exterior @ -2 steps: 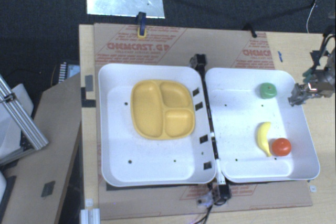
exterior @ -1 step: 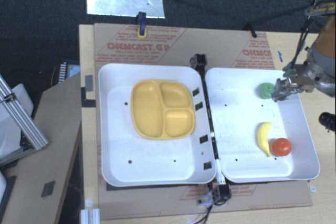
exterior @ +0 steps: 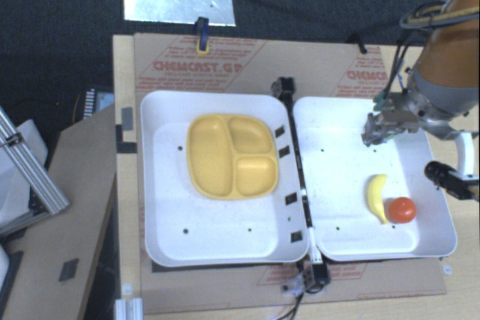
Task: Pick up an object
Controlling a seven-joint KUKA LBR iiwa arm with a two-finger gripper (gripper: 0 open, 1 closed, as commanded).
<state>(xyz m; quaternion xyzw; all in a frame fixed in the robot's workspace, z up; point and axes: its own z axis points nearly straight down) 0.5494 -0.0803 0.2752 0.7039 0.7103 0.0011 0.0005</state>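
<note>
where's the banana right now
The banana lies in the right bin, toward its near right corner, touching the orange-red ball on its right.

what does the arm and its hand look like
The arm is grey with a broad orange band above the wrist and dark cables looping along it. Its hand is a small grey metal assembly with a boxy, blurry outline.

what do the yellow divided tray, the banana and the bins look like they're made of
Yellow divided tray: looks like moulded plastic, matte, one even colour with rounded compartment walls. Banana: probably a plastic toy, uniform yellow and smooth, though a real one can't be ruled out. White bins: thin formed plastic, slight sheen on the rolled rims.
</note>
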